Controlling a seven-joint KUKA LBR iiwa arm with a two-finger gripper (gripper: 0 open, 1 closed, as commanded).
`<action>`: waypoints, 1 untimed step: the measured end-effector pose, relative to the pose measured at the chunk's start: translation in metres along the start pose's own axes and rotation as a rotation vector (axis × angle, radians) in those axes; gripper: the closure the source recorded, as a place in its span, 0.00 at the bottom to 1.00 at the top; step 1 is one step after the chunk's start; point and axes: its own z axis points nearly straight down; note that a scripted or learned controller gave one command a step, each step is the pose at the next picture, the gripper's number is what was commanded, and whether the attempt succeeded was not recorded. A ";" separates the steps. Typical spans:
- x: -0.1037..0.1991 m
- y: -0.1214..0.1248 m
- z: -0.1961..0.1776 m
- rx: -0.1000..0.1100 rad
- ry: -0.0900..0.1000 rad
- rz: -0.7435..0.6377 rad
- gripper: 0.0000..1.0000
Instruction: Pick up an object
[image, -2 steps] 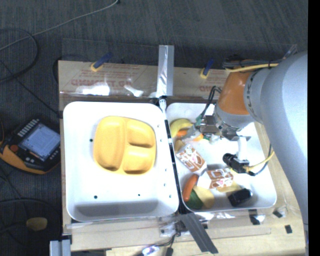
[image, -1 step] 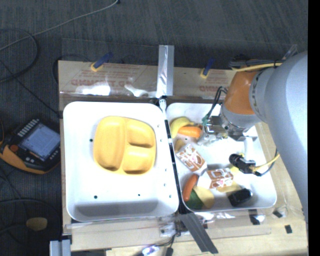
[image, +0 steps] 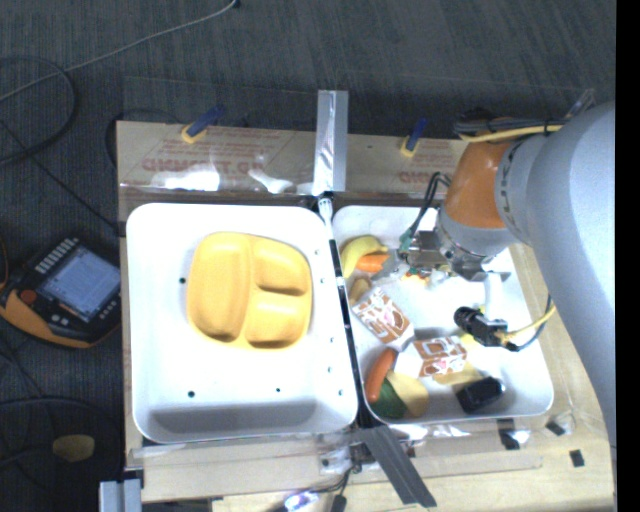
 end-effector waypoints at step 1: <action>0.010 0.043 0.008 0.010 0.009 0.235 0.00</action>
